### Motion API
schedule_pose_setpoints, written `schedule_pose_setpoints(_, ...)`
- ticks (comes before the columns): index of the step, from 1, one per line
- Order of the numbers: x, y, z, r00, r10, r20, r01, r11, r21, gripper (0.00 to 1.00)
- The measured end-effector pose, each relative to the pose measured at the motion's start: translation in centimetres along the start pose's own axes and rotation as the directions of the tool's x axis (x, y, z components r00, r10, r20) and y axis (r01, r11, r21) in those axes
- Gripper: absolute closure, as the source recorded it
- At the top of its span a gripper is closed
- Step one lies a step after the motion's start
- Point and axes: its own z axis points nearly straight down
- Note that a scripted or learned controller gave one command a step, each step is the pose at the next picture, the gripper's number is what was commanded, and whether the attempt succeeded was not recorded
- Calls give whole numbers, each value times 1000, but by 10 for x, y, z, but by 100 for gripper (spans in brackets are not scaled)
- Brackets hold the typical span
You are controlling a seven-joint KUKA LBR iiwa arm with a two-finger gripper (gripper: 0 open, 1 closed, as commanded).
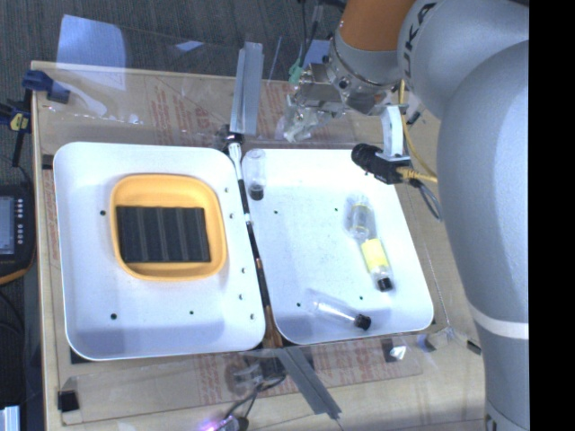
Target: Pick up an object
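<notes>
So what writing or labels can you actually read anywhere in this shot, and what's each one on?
"KU": dark letters on the grey arm just below its orange band, the rest of the word cut off by the curve.
Reddish print on the bench behind the bins: too blurred to read.
Yellow bottle in the right bin: no text legible.
Screen of the black device at the left edge: unreadable.
</notes>
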Motion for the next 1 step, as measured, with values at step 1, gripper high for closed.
schedule_pose_setpoints(1,-60,0,60,996,84,-1,-84,996,4,100)
